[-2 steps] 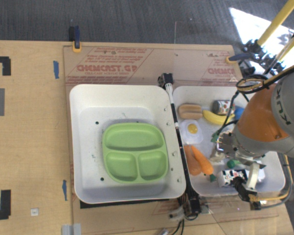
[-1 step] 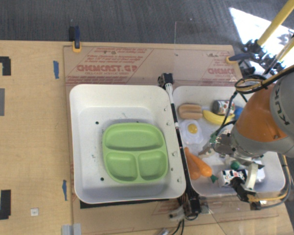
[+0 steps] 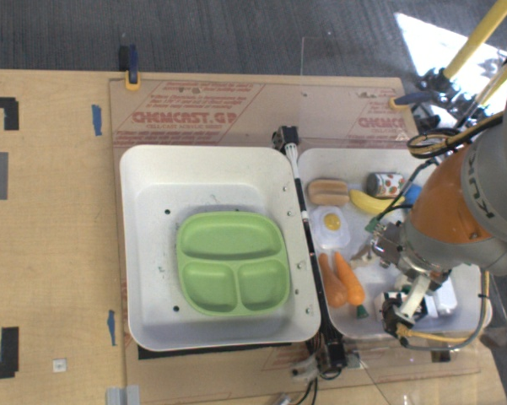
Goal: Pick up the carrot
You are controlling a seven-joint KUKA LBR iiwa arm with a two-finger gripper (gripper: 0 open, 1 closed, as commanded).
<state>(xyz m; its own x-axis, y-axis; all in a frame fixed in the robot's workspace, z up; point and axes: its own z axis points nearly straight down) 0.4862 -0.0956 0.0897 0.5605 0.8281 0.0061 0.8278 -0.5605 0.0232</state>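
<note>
The carrot (image 3: 347, 278) is orange with a small green stub at its near end. It lies lengthwise in the right bin (image 3: 468, 306), close to that bin's left wall. A second, darker orange stick (image 3: 329, 278) lies right beside it on the left. My gripper (image 3: 380, 250) hangs over the middle of the right bin, just to the right of the carrot's far end and above it. Nothing shows between it and the carrot. The grey arm with its orange band (image 3: 443, 213) covers the bin's right half.
The right bin also holds a bun (image 3: 327, 191), a fried egg toy (image 3: 332, 223), a banana (image 3: 369, 201), a small can (image 3: 386, 182) and a blue item (image 3: 412, 195). A green divided plate (image 3: 233, 261) sits in the left bin (image 3: 143, 226).
</note>
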